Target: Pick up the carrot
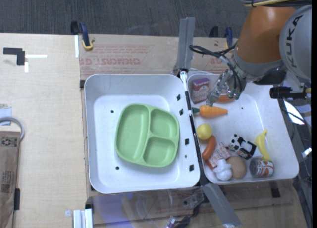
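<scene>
Two shallow white bins: the left one (99, 123) has one green three-section plastic plate (147, 135), the right one (275, 123) has the clutter. The single orange tapered carrot with a green stub (213, 111) lies flat near the right bin's back-left, beside a purple box (200, 88), with a yellow lemon (204, 131) and banana (262, 144) closer to the camera. The metal two-finger gripper (227, 89) hangs just above the carrot, can't tell how its jaws stand.

Green sectioned plate (147, 135) in left bin (94, 138), right bin (282, 138) holding a purple box (200, 88), lemon (204, 131), banana (262, 144), can (261, 167), what may be a potato (238, 167), brown bag (9, 172) at bench's left edge
</scene>
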Motion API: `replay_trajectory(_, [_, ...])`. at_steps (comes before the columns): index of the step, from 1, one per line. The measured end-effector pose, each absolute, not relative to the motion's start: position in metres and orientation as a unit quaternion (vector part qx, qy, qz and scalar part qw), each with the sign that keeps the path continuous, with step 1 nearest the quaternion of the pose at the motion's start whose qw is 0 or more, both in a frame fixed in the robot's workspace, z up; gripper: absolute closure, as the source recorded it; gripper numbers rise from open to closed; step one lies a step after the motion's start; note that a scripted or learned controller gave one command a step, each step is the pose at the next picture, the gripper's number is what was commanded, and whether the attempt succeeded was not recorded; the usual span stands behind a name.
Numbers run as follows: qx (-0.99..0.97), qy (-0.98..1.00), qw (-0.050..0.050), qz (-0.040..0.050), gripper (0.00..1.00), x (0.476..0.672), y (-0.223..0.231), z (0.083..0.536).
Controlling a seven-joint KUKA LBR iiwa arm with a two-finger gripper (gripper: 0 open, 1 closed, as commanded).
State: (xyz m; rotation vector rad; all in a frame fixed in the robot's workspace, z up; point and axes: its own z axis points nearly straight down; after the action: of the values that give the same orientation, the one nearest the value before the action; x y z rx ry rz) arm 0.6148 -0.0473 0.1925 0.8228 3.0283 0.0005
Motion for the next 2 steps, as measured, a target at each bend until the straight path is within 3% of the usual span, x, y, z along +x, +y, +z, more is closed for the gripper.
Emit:
replay_trajectory(1, [0.262,0.965,0.001,0.0002,0.00,0.615,-0.047,0.192])
replay_trajectory(2, [0.339,0.941,0.001,-0.0002,0.00,0.652,-0.104,0.115])
